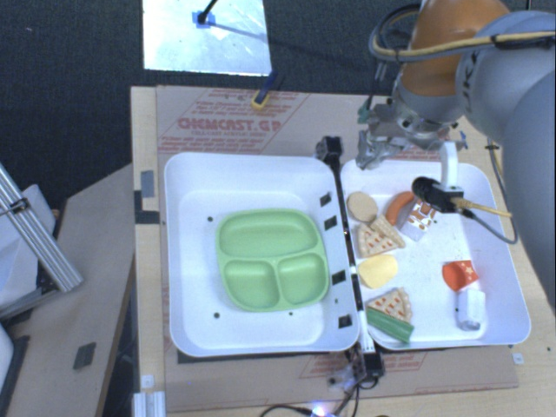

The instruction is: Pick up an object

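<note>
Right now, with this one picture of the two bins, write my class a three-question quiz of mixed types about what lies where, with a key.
1. True or false: the green tray lies in the left bin.
2. Multiple choice: what lies nearest the right bin's front left corner? A) a green stick B) a red piece C) a round biscuit
3. Short answer: the end effector is above which edge of the right bin, far or near?

Key
1. True; it has three compartments.
2. A; it lies just in front of a waffle wedge.
3. Far, by the bin's far left corner.
</note>
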Motion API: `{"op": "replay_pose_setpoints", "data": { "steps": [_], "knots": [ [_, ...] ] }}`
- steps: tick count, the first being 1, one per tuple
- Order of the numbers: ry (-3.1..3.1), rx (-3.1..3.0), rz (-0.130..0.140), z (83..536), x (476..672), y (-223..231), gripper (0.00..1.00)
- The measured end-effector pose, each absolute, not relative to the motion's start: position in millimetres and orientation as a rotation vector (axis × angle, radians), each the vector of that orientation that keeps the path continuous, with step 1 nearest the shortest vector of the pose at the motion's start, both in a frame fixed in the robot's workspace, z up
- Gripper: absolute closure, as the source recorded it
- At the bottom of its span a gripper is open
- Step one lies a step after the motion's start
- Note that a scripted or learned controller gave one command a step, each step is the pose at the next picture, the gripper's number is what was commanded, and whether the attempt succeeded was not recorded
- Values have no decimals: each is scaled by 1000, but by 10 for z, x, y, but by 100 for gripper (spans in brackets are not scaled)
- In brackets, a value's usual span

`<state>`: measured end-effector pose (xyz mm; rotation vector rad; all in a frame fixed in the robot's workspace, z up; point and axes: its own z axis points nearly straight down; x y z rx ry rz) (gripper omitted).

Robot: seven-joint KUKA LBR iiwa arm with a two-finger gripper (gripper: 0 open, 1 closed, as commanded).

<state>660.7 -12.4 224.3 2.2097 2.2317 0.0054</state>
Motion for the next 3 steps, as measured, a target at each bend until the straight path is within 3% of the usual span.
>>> {"op": "replay_pose_setpoints", "data": {
  "steps": [1, 2, 3],
  "knots": [
    [2232, 2209, 8, 2322, 6717, 444, 100],
    [2234, 2211, 3, 2165, 6674, 1033, 100],
    [2222, 2220, 2, 2266, 6570, 953, 100]
  ]
}}
